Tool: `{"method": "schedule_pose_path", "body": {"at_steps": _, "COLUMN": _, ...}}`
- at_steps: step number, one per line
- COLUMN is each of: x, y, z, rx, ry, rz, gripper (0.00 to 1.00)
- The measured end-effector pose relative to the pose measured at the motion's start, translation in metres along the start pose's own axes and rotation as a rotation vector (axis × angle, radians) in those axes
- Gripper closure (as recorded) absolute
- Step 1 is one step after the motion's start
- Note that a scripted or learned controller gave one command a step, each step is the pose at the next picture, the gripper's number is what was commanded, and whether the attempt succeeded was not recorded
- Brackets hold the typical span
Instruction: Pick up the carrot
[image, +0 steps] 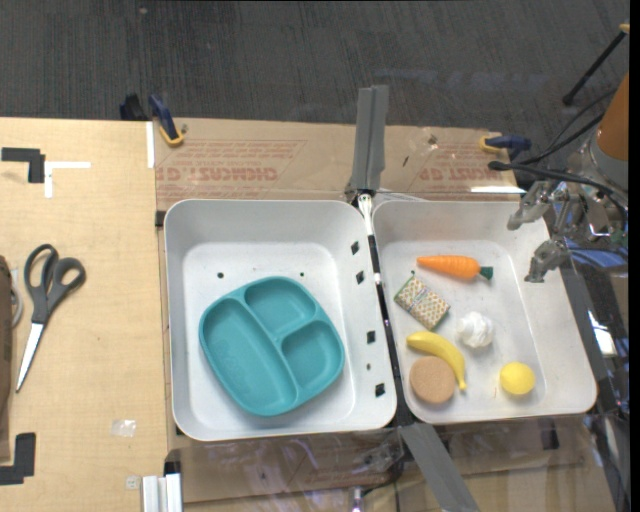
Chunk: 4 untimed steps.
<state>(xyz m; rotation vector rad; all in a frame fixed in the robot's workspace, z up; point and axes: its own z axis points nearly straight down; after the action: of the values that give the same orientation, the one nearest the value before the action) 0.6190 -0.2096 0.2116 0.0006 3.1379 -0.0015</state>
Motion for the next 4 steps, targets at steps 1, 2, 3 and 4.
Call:
{"method": "schedule_pose_path", "body": {"at_steps": 1, "x": -0.037, "y": 0.022, "z": 0.088, "rx": 0.0, "ry": 0.0, "rz": 0.146, "gripper": 0.0}}
{"method": "schedule_pose_path", "body": {"at_steps": 2, "x": -0.039, "y": 0.023, "z": 0.077, "rx": 0.002, "ry": -0.006, "rz": 0.142, "gripper": 1.0}}
{"method": "schedule_pose_path", "body": {"at_steps": 3, "x": -0.02, "y": 0.094, "z": 0.014, "rx": -0.001, "ry": -0.001, "rz": 0.008, "gripper": 1.0}}
{"method": "schedule_pose_path", "body": {"at_steps": 4, "x": 0.002, "y": 0.155, "z": -0.033, "rx": -0.001, "ry": -0.001, "rz": 0.002, "gripper": 1.0}}
